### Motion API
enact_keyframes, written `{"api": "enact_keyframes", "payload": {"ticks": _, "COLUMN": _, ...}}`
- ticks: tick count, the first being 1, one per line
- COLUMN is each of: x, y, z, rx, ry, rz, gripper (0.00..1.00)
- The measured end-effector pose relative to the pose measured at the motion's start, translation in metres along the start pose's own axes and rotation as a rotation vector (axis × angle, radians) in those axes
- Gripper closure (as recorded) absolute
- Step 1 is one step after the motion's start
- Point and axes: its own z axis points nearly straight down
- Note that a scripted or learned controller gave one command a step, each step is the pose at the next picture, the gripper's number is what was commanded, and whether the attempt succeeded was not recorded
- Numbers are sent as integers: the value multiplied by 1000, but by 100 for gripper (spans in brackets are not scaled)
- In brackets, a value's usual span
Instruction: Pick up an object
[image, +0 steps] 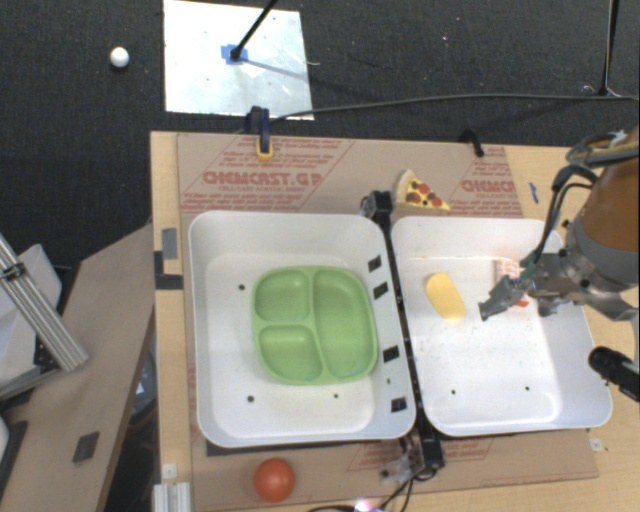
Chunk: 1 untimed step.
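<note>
At the near edge of the worktop (470, 160), an orange-red ball (273, 479) lies on the cardboard just outside the left bin (215, 330), close to its near wall. A bundle of small wires and clips (415, 460) sits at the near end of the seam between the two bins.

The left bin holds a light green divided plate (315, 323) with three compartments, lying flat near the bin's middle. Black clips (383, 290) run along the shared edge between the bins.

In the right bin (500, 400), the end effector (497, 301) hangs low over the floor toward the right side, pointing left; whether its fingers are apart or together I cannot tell, as they are dark and blurred against the bin. Nothing is visibly clamped between them. The grey arm with its orange band (610, 215) comes in from the right, above the bin's right wall.

A yellow oblong object (445, 296), smooth and rounded like a small block or sponge, lies on the right bin's floor left of the end effector, near it but apart. A small pinkish-red item (505, 269) lies just beyond the end effector; its shape is too unclear to name.

Farther off, a toy pizza slice (422, 191) rests on the cardboard beyond the right bin's far wall. A blue and yellow clamp (260, 133) grips the far edge of the worktop, and beyond it lie a shiny sheet (235, 60) and a small white ball (120, 57) on dark floor.
</note>
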Motion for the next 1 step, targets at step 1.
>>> {"api": "enact_keyframes", "payload": {"ticks": 1, "x": 0, "y": 2, "z": -5, "rx": -11, "ry": -2, "rz": -3, "gripper": 0}}
